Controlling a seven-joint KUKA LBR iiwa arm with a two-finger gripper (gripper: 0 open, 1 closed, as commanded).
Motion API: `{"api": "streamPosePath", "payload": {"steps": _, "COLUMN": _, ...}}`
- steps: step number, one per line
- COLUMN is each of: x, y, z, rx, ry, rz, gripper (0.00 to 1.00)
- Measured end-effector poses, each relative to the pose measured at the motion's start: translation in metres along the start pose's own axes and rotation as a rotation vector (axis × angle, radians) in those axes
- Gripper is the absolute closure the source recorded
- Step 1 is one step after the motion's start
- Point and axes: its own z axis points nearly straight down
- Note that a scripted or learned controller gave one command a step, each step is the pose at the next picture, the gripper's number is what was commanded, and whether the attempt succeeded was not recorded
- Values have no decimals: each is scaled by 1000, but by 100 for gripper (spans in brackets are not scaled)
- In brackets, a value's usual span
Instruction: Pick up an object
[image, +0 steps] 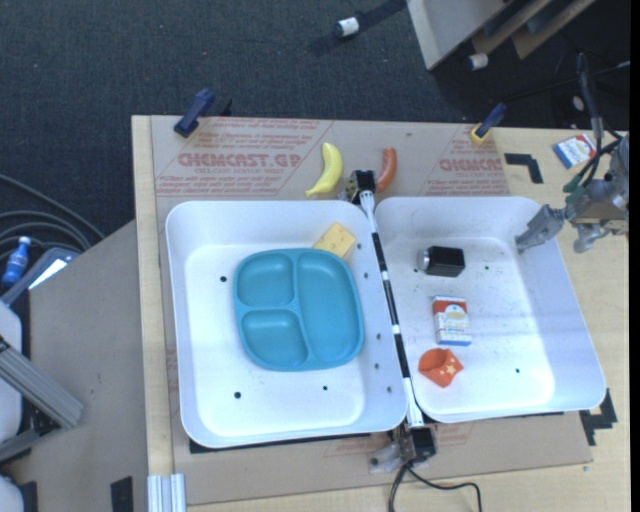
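Hovering over right bin (560, 300) rim, gripper (540, 228) at far right; jaws' state unclear. Black box (442, 261), carton (452, 320), orange piece (440, 367) lying apart inside bin.

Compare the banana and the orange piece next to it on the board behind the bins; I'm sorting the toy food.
The banana is yellow; the orange piece is orange-red. The banana is thicker and larger; the orange piece is slimmer. The banana lies behind the left bin, the orange piece nearer the right bin. Both are curved and lie outside the bins.
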Motion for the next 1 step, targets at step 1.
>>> {"api": "streamPosePath", "payload": {"steps": 1, "x": 55, "y": 50, "z": 80, "rx": 2, "ry": 1, "rz": 0, "gripper": 0}}
